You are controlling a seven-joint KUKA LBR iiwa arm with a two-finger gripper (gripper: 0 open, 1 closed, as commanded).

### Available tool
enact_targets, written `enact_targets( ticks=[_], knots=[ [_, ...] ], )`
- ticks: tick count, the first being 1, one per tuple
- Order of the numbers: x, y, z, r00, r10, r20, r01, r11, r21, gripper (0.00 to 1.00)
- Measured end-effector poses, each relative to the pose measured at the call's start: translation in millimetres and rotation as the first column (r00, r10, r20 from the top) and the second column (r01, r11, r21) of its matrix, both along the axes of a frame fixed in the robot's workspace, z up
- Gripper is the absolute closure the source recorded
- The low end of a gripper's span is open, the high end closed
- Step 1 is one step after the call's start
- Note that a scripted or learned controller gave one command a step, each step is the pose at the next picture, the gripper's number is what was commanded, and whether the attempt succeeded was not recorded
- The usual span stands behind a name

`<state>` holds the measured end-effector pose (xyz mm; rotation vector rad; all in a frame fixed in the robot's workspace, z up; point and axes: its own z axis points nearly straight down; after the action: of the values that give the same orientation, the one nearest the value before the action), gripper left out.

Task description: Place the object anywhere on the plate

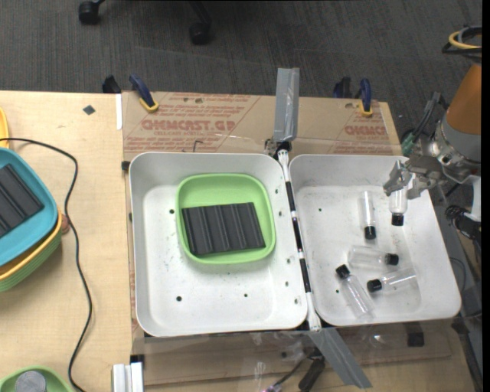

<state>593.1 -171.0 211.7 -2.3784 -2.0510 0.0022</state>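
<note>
Wooden bench (53, 321), two white bins (153, 306), dark carpet; hand (400, 184) pinching a clear vial (397, 207).

plate (226, 224) in left bin (153, 253), vials (369, 217) scattered in right bin (321, 291), jaws (403, 186) above right bin

We see a dark grey carpeted floor (253, 42) beyond a light wooden desk (69, 306). Chair castors (90, 11) rest on it. Brown cardboard (230, 119) lies clamped by blue-and-yellow clamps (143, 92), and a black cable (76, 253) snakes across the desk.
</note>
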Motion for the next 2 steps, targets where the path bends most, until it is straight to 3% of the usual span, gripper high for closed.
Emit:
enact_targets(
  ticks=[1, 2],
  knots=[
    [0, 0, 0, 1.000, 0.000, 0.000, 0.000, 1.000, 0.000, 0.00],
    [-5, -12, 26, 0.984, -0.180, 0.001, 0.180, 0.984, -0.002, 0.00]
  ],
)
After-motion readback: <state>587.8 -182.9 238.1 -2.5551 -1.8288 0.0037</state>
